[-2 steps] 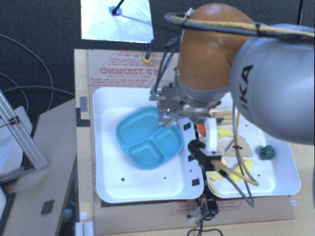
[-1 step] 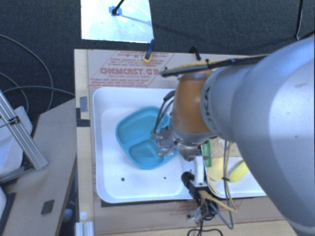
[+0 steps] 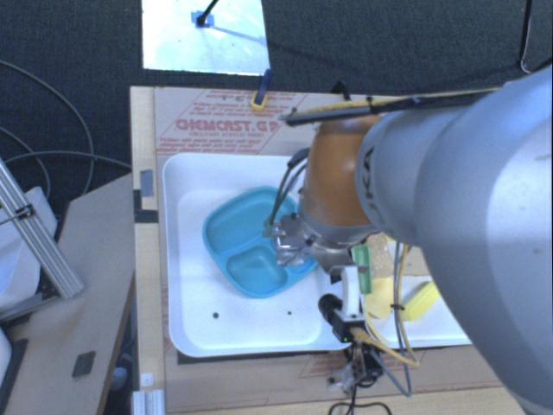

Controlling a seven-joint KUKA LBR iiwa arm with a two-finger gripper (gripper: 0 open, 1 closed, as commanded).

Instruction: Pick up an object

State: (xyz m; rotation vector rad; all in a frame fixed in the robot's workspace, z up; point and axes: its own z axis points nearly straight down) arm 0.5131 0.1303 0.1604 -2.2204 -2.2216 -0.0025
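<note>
Here the blue divided dish (image 3: 244, 240) lies directly beneath the gripper (image 3: 286, 251).

Dark carpet floor (image 3: 78, 24) around bench. Reflective square sheet (image 3: 204, 22) lies on floor beyond bench's far edge. Printed cardboard (image 3: 220, 119) covers benchtop. Tan side table (image 3: 91, 258) at left; aluminium rail (image 3: 34, 232) leans across it

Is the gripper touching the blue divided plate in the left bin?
Cannot tell. In the camera view the gripper overlaps the blue plate's right edge, but the arm's wrist hides where they meet.
</note>
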